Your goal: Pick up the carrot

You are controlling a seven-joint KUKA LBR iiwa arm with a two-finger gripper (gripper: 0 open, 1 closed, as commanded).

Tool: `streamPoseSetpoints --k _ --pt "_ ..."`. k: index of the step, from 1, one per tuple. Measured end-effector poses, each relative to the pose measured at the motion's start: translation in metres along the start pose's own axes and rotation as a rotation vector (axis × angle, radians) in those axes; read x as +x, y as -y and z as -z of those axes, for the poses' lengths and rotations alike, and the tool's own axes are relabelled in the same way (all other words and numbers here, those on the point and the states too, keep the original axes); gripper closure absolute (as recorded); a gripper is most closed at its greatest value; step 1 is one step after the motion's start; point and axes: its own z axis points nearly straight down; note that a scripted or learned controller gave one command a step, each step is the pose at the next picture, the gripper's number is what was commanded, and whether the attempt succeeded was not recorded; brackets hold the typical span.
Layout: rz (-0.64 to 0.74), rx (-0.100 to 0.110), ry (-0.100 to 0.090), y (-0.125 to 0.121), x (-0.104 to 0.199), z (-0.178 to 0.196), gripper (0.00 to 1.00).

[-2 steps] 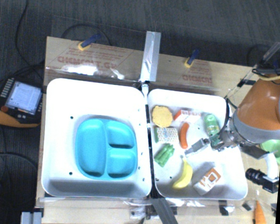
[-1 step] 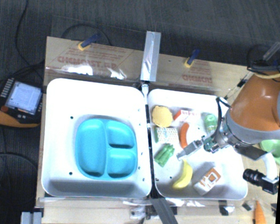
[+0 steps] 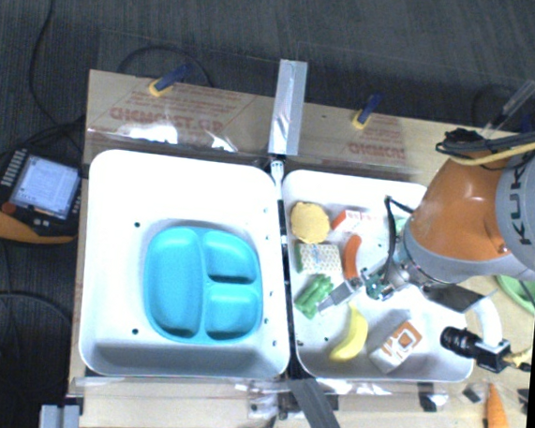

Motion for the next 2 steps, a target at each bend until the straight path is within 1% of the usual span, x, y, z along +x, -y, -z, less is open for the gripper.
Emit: streamPoseSetpoints --k 1,2 --pt "0.095 -0.002 0.004 0.014 -0.098 0.049 0.00" --pt "0.036 0.000 0.000 0.032 -0.042 0.014 0.00"
